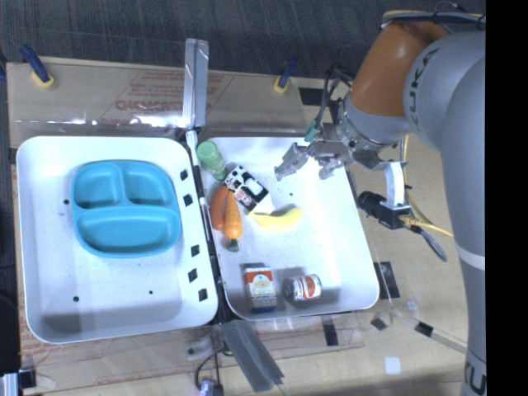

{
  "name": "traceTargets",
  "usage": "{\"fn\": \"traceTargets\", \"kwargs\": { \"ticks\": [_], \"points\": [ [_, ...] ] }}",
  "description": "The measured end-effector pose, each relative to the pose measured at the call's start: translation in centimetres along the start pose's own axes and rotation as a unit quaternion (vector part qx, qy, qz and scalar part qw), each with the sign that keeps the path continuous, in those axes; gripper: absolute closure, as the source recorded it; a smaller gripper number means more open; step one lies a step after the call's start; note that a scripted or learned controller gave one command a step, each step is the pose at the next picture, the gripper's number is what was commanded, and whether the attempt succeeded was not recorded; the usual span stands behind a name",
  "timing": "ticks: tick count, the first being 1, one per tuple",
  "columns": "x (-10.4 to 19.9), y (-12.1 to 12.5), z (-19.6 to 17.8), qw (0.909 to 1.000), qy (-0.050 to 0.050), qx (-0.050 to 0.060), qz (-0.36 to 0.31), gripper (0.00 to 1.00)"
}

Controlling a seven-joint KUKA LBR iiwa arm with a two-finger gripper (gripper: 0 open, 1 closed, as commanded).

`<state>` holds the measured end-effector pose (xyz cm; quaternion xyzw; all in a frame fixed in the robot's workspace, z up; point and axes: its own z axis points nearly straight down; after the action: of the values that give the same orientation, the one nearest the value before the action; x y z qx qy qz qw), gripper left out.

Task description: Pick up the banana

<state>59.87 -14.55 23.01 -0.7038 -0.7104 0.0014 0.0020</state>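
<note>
Nearest me, at six o'clock in the right bin [356,246], I see a small carton [260,286] and a can [302,288] side by side. Toward the bin's centre the banana [277,218] lies flat, a carrot [226,213] at its nine o'clock. Farther back, at the banana's one o'clock, my gripper [307,162] hangs with fingers spread, gripping nothing. A blue tray [125,206] sits in the left bin [49,304].
</note>
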Motion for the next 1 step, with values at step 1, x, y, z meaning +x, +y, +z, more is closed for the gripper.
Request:
{"fn": "traceTargets", "kwargs": {
  "ticks": [1],
  "points": [
    [-0.95,-2.08,12.17,0.9987,-0.002,-0.005,-0.052,0.00]
  ]
}}
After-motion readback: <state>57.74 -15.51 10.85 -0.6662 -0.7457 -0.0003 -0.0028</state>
